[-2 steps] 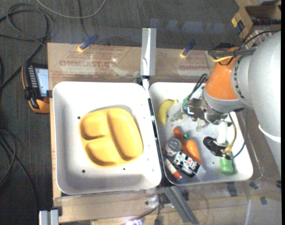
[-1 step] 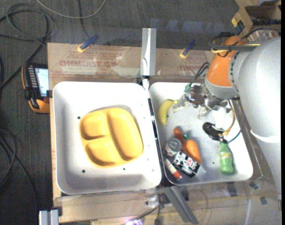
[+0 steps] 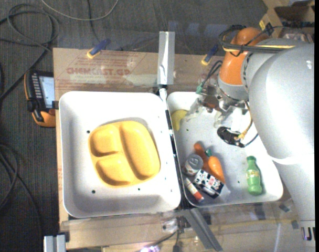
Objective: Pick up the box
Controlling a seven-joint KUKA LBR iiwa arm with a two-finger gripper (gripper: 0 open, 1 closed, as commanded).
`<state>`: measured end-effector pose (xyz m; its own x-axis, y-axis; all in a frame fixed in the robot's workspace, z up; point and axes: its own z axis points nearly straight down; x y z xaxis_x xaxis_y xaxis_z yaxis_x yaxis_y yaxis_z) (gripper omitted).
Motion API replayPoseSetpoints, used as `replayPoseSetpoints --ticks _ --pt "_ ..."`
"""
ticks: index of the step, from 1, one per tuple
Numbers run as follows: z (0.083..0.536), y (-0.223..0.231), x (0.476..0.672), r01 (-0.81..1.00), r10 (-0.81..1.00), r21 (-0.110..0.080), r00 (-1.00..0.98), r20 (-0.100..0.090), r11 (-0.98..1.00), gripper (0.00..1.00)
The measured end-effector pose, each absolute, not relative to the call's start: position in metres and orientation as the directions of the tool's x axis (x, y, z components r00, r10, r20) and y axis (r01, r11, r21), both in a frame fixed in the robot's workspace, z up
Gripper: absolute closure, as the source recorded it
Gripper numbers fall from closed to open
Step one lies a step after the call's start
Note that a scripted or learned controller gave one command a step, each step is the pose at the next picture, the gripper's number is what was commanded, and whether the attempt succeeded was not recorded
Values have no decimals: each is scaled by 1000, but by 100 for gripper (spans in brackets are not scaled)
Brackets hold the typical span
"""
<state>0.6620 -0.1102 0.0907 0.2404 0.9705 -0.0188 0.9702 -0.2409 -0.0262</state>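
Observation:
The box (image 3: 208,182) is small with a black-and-white pattern. It lies near the front edge of the right bin (image 3: 269,193), between a red marker-like stick (image 3: 194,191) and an orange carrot (image 3: 216,167). My gripper (image 3: 211,108) hangs over the back part of the right bin, well away from the box, below the orange wrist band. Nothing shows in its grasp.
A yellow divided plate (image 3: 125,152) sits in the left bin (image 3: 70,114). The right bin also holds a yellow fruit (image 3: 178,118) at its back left, a small can (image 3: 193,165), a brown-orange item (image 3: 200,149) and a green bottle (image 3: 253,176). The grey arm covers the bin's right side.

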Motion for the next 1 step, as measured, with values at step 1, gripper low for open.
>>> replayPoseSetpoints --ticks 1 --pt "184 -75 668 982 982 0 190 -4 -190 0"
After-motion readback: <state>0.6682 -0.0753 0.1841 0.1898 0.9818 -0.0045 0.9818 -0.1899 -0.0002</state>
